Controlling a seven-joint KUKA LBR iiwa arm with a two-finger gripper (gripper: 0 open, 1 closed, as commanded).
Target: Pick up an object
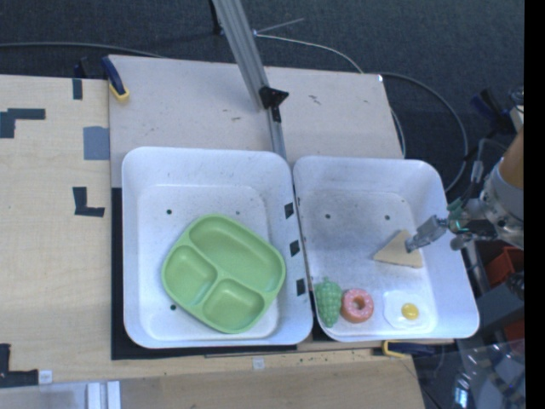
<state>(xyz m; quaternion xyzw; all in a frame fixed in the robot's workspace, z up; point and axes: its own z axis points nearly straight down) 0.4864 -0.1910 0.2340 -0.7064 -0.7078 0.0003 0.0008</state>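
We cannot tell the pincer's (423,235) opening; it sits at the tan wedge (398,252). We centre over the wedge before closing.

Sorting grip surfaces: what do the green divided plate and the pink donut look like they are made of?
The green divided plate looks like moulded plastic with a smooth matt finish: even colour, rounded compartment walls. The pink donut is likely toy plastic or rubber, judging by its uniform colouring; the view is too small to tell which.
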